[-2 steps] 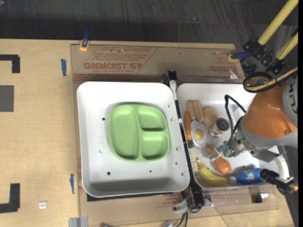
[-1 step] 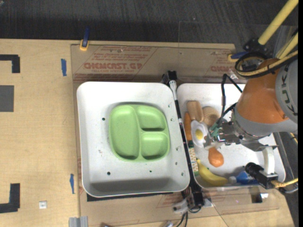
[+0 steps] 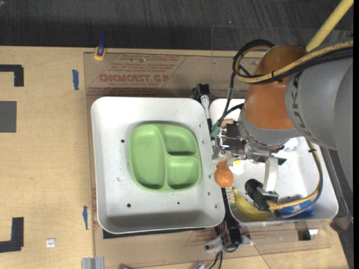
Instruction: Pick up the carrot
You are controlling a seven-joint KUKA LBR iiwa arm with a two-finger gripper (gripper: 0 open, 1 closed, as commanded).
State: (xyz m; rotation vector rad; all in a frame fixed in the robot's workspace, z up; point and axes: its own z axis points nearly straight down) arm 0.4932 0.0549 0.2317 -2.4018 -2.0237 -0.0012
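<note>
Nearest the camera, a banana (image 3: 247,207) lies in the right bin (image 3: 328,203). Just beyond it the carrot (image 3: 224,176) sits at the bin's left wall, by the seam with the left bin (image 3: 106,150) that holds a green divided plate (image 3: 165,157). The gripper (image 3: 229,143) hangs directly above the carrot; whether it has closed on it I cannot tell. This looks like the grasp step; next, confirm the hold and lift straight up

You've got the divided plate (image 3: 165,157) sitting in the left bin (image 3: 106,167); the carrot (image 3: 224,176) hangs over the right bin's (image 3: 322,198) left edge, banana (image 3: 247,207) just in front.
</note>
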